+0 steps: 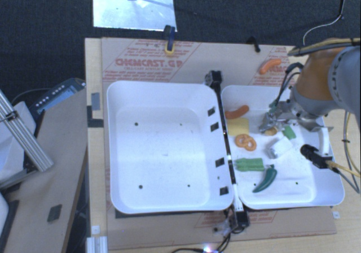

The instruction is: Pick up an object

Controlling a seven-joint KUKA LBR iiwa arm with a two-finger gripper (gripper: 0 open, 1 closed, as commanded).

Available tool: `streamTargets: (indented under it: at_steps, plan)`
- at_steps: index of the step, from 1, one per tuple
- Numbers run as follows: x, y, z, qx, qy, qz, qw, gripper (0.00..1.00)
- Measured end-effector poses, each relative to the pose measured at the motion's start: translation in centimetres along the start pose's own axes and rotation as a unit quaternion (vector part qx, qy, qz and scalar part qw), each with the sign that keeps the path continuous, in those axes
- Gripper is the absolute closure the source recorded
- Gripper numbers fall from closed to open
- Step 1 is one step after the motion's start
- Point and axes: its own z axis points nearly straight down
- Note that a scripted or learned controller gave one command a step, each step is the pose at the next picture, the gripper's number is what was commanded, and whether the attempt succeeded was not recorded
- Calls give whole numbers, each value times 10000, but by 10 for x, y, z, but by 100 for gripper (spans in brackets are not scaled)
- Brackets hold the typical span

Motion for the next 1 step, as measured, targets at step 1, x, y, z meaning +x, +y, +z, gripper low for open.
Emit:
streamTargets:
  at_steps: [1]
  plan:
    - [74, 43, -96, -50, 13, -49, 10000, 100]
